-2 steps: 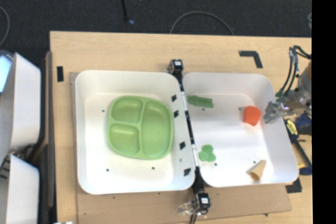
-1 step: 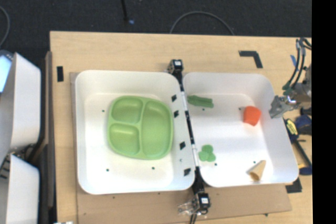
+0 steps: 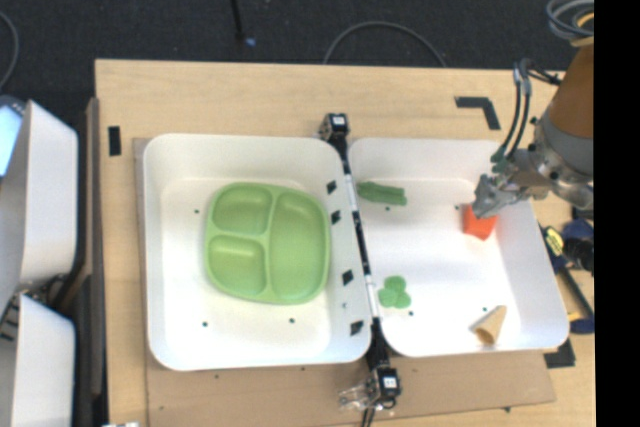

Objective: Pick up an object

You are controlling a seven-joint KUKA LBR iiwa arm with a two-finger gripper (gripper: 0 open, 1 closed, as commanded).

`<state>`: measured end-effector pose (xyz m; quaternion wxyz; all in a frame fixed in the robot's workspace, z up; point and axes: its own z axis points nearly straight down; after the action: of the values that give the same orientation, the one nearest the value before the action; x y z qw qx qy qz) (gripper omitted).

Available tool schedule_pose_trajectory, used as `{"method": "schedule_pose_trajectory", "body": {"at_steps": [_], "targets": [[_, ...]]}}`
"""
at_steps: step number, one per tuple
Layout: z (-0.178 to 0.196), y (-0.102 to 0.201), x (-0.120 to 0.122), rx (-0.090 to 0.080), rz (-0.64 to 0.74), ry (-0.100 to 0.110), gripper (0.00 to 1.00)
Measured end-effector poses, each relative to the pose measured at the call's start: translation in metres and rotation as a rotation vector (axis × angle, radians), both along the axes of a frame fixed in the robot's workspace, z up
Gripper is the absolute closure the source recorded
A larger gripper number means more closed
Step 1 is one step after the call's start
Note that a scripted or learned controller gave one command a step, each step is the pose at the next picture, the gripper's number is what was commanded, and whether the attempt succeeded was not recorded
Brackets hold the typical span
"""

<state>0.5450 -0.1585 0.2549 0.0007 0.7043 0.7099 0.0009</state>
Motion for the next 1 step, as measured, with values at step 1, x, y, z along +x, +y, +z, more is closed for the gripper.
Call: {"method": "schedule_pose_trajectory", "body": {"at_steps": [1], "targets": [[0.0078, 0.0488, 0.0157, 0.000, -0.001, -0.001, 1.00]]}}
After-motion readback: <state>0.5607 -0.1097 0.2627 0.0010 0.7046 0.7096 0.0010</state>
